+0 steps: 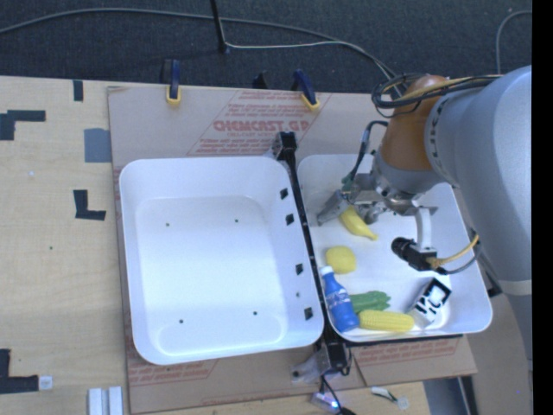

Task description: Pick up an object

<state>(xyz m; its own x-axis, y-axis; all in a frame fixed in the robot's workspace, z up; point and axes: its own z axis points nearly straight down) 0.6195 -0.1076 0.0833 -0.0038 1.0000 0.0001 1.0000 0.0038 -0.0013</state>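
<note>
My pincer (350,210) hung low over the right bin (467,318), its fingers spread wide, one grey finger (330,207) reaching left toward the divider and the banana (357,224) lying just under and between them, not gripped. Nearer the front of that bin lay a lemon (340,259), a blue bottle (339,301) against the left wall, a green pod (368,301), a corn cob (386,321) and a black-and-white block (431,299). The left bin (138,188) sat beside it.
</note>
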